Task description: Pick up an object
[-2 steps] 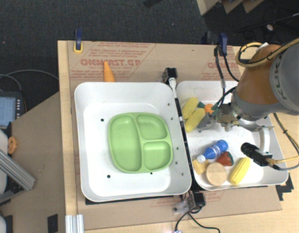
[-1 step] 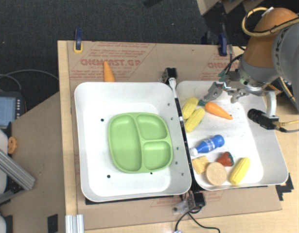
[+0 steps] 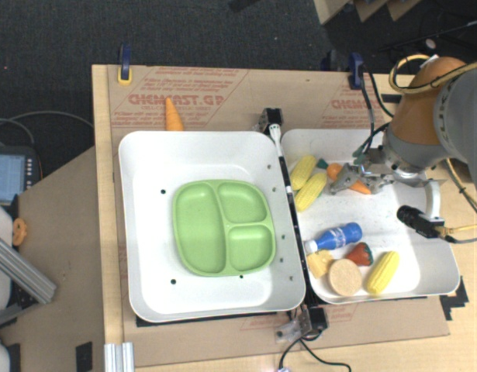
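So we've got the tool (image 3: pixel 348 178) sitting low in the right bin (image 3: pixel 428 281), upper part, right over something orange (image 3: pixel 363 187). Honestly we can't tell if it's clenched or released. Two corn cobs (image 3: pixel 306 180) lie just left of it. Lower down there's a blue bottle (image 3: pixel 336 236), a strawberry (image 3: pixel 361 253), a round cookie (image 3: pixel 345 277) and another corn cob (image 3: pixel 382 272). The left bin (image 3: pixel 145 208) holds a green divided plate (image 3: pixel 222 227).
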`<state>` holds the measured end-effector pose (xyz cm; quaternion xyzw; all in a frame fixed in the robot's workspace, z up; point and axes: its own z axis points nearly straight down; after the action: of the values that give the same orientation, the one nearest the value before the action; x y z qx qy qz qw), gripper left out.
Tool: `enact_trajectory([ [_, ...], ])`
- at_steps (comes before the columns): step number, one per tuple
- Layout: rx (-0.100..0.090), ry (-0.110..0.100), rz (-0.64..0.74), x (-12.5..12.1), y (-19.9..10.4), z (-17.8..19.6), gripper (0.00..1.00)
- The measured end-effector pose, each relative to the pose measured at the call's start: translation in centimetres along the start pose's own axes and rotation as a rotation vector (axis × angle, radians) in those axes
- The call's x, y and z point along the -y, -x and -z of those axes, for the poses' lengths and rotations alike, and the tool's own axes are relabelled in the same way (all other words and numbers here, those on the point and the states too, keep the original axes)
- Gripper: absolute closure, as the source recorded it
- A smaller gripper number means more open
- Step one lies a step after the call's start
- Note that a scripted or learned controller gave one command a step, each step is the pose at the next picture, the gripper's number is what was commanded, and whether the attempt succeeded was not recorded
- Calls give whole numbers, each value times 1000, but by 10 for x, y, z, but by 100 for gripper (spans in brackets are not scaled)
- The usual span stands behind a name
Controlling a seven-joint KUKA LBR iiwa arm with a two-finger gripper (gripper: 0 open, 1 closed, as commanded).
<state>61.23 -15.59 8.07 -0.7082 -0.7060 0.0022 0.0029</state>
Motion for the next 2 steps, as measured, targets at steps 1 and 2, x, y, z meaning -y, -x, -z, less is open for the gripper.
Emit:
enact_trajectory([
  [1,-1,-6,9,-53,12,4,0],
  [2,5,17,4,-56,20,72,0],
])
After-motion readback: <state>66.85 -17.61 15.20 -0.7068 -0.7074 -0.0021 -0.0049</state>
